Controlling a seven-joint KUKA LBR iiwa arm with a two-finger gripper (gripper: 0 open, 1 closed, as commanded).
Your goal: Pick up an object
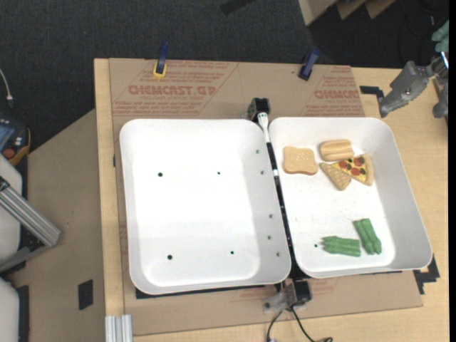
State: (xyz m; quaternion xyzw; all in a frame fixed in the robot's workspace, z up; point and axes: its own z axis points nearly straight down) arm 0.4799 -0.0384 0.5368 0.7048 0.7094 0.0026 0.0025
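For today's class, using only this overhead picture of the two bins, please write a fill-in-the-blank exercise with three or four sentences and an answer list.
1. All the toy food lies in the ____ bin as the camera sees it.
2. The bread slice sits to the ____ of the pizza slice in this view.
3. The number of green vegetable pieces near the bin's front edge is ____.
4. The hot dog bun lies just ____ the pizza slice in the image.

Answers: right; left; two; above
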